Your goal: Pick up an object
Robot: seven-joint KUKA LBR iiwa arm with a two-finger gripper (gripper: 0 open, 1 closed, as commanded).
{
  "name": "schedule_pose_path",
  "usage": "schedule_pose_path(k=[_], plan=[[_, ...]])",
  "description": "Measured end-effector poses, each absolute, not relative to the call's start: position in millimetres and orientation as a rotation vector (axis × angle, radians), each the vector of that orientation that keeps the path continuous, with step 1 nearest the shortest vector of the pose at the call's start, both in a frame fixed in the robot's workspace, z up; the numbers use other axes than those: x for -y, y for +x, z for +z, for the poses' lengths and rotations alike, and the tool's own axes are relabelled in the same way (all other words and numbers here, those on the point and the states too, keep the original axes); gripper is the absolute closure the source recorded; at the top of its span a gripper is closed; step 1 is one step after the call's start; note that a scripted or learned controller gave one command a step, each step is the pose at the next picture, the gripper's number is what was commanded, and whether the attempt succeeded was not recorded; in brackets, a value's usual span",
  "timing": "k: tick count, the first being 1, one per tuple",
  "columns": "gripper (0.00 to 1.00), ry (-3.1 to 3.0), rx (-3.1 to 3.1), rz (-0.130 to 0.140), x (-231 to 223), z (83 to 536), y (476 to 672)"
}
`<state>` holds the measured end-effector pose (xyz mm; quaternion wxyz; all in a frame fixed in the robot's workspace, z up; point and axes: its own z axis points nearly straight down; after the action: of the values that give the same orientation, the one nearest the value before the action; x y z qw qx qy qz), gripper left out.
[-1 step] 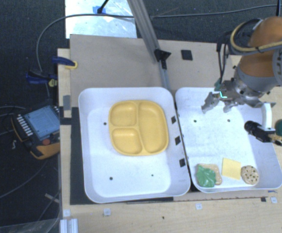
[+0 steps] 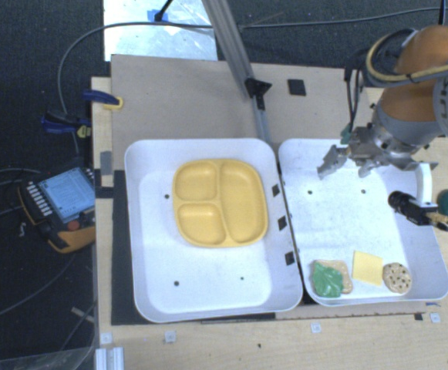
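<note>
we take the right bin [image 2: 362, 214] as our reference. the claw [image 2: 348, 163] hangs over the bin's far portion, close to its far rim, with its two fingers [image 2: 331, 163] spread apart and nothing between them. along the bin's near rim we note three objects in a row: a green item on a tan slice [image 2: 331, 278] toward the left corner, a yellow cheese slice [image 2: 367, 267] just beside it, and a speckled cookie [image 2: 396, 277] at the right end. all three lie well apart from the claw. left of the bin sits the left bin [image 2: 154, 284], holding a yellow divided plate [image 2: 220, 203]. both bins rest on the counter [image 2: 177, 99].
</note>
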<state>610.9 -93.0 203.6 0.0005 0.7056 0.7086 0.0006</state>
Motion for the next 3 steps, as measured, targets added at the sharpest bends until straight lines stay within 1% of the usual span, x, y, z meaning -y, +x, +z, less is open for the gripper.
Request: schedule_pose_path(k=[1, 2, 3], plan=[[0.0, 2.221, -2.225, -0.003, 93, 141, 611.5], [0.0, 2.222, -2.224, -0.003, 93, 88, 611.0], [1.0, 2.218, -2.222, 0.003, 93, 102, 613.0]])
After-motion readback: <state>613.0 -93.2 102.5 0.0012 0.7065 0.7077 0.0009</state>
